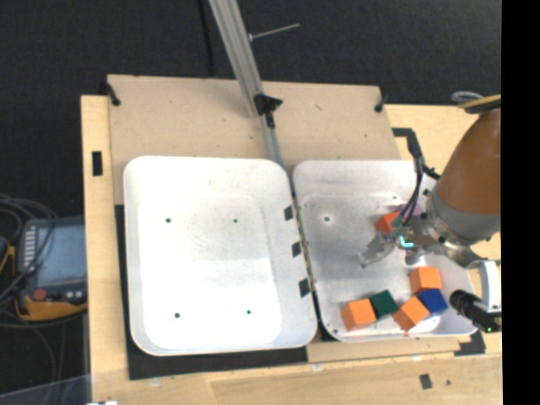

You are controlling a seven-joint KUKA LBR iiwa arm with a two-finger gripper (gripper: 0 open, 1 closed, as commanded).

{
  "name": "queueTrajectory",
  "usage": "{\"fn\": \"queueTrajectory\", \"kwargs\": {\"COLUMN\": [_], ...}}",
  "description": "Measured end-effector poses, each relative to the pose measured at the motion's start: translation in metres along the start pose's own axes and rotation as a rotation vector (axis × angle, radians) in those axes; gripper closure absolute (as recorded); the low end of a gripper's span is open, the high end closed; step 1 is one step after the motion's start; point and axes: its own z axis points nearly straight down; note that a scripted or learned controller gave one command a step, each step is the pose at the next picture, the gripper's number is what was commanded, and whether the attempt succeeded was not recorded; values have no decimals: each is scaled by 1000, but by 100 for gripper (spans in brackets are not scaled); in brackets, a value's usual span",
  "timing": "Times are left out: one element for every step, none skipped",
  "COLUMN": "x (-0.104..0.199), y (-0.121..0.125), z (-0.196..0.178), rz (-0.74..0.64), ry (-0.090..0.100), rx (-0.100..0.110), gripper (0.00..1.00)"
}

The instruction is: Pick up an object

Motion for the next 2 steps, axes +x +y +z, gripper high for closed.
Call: {"fn": "queueTrajectory", "kwargs": {"x": [0,4], "y": [1,-6], "z": [-2,58], "rz": [4,5], "ry": [-1,-2], "rx": [-5,2], "gripper": [0,0]}}
